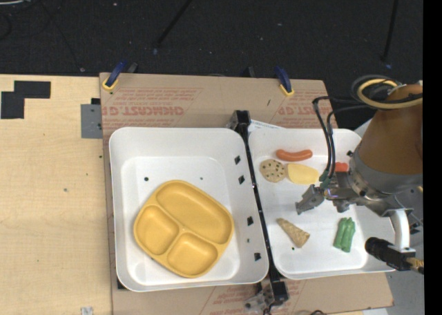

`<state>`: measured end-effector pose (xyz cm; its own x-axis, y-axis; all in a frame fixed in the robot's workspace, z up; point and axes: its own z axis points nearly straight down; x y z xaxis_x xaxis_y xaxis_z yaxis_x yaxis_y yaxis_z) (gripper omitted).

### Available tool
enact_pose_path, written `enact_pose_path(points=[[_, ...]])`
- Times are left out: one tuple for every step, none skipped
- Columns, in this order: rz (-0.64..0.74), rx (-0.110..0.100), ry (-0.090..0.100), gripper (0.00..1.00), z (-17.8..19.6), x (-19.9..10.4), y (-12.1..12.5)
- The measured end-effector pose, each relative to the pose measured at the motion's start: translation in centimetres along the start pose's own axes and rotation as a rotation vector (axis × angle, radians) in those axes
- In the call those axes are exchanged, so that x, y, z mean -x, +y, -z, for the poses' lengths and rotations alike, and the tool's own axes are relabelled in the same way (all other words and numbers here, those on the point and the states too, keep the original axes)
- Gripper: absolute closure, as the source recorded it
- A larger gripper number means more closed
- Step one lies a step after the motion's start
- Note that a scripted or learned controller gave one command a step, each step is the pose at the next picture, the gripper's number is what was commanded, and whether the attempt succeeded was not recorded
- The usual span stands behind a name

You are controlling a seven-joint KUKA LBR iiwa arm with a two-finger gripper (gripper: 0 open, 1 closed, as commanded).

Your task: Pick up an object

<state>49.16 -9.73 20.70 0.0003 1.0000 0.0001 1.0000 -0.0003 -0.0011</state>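
Observation:
The right bin (318, 270) holds several toy foods. A red sausage (294, 155) lies near its back, with a brown spotted cookie (273, 170) and a pale yellow piece (302, 173) just in front of it. Toward the front lie a tan wedge (294, 232) and a green piece (344, 233). My gripper (319, 198) hangs over the middle of this bin, just in front of the yellow piece and behind the wedge. I see nothing held in it.
The left bin (131, 148) holds a yellow divided plate (183, 227). A black divider (250, 189) runs between the two bins. The arm's grey and orange body (390, 148) covers the right bin's right side. Blue clamps (283, 80) sit on the cardboard behind.

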Motion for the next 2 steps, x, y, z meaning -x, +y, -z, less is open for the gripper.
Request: enact_pose_path(points=[[0.000, -0.004, 0.000, 0.00, -4.5, 0.7, -0.3], [0.000, -0.004, 0.001, 0.00, -9.8, 1.7, -0.1]])
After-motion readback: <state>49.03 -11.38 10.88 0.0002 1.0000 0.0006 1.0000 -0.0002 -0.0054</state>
